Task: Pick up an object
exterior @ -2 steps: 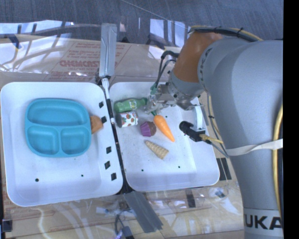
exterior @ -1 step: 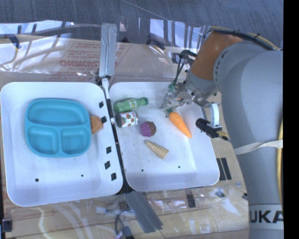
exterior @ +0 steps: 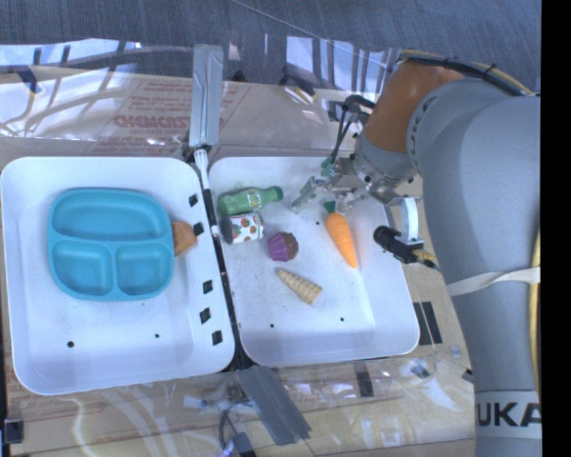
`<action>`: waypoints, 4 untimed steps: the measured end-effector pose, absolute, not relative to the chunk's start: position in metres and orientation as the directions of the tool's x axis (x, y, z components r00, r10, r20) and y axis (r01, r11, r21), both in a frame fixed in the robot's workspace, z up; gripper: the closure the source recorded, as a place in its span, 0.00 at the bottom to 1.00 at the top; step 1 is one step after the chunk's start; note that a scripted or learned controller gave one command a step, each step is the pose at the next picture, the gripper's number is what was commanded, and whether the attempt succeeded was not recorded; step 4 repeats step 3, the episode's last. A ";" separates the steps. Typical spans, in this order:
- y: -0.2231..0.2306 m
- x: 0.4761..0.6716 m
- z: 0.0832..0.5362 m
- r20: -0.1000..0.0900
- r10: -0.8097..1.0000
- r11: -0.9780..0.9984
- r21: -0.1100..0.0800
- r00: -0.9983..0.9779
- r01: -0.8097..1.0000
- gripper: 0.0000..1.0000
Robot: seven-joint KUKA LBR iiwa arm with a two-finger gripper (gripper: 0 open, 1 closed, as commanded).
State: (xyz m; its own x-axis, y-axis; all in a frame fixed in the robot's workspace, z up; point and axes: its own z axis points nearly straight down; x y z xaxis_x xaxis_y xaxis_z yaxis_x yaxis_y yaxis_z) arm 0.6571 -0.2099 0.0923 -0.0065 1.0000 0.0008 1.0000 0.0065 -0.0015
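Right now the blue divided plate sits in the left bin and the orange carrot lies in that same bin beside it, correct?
Not quite. The camera view shows the blue divided plate in the left white bin, but the orange carrot lies in the right white bin, below the gripper, along with the green bottle and the purple cupcake.

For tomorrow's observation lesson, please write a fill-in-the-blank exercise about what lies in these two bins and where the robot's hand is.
1. The blue tray lies in the ____ bin.
2. The carrot is coloured ____.
3. The green bottle lies just above the small ____ near the right bin's left wall.
4. The hand hovers over the ____ bin, just above the carrot.

Missing words: left; orange; can; right
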 end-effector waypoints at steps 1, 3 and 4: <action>-0.209 0.617 0.092 0.000 1.000 0.009 -0.003 -0.009 1.000 0.00; -0.108 0.612 0.215 0.001 1.000 0.013 0.006 -0.013 1.000 1.00; -0.108 0.612 0.215 0.001 1.000 0.013 0.006 -0.013 1.000 1.00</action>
